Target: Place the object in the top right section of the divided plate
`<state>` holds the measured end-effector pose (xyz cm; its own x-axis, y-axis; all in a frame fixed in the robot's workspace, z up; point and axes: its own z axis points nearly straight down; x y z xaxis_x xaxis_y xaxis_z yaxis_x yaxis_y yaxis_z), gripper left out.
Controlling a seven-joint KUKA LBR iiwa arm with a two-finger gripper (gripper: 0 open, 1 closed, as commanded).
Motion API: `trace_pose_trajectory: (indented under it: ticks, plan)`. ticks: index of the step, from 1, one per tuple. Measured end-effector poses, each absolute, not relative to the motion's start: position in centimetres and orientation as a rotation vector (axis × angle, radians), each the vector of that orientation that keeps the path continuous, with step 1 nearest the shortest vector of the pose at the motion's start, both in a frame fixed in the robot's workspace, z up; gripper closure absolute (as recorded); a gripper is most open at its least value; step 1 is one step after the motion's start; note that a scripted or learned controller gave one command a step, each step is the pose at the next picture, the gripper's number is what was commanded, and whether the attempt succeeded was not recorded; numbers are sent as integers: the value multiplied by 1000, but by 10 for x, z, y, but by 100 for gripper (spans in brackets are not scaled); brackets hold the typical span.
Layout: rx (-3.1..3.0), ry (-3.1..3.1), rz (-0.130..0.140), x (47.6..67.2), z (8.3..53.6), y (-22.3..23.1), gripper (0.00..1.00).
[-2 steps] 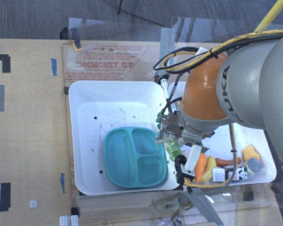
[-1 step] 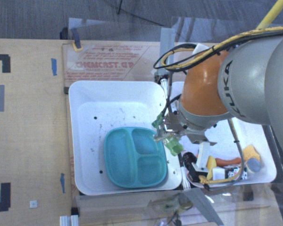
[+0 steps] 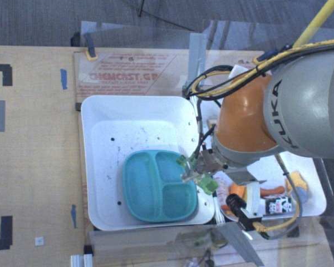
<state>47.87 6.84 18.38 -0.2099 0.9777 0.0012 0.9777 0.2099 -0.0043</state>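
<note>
Looks about midway, maybe a bit past. Grey-and-orange arm's two-finger gripper parked right at the right rim of the teal, smooth plastic divided plate, which sits in the left shallow white bin. Something small, green and leafy-looking bunched around the fingertips, at the plate's edge. Can't tell if the fingers are actually pinching it. Plate sections look bare and glossy, so placing not done yet. Orange and white odds and ends piled in the right bin.
</note>
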Motion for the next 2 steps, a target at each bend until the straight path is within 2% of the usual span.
trace_pose_trajectory:
  ticks: [1,2]
  plan:
    - [-1912,-2494,-1,479,197,93,100]
    - [-1914,-2492,0,479,197,93,0]
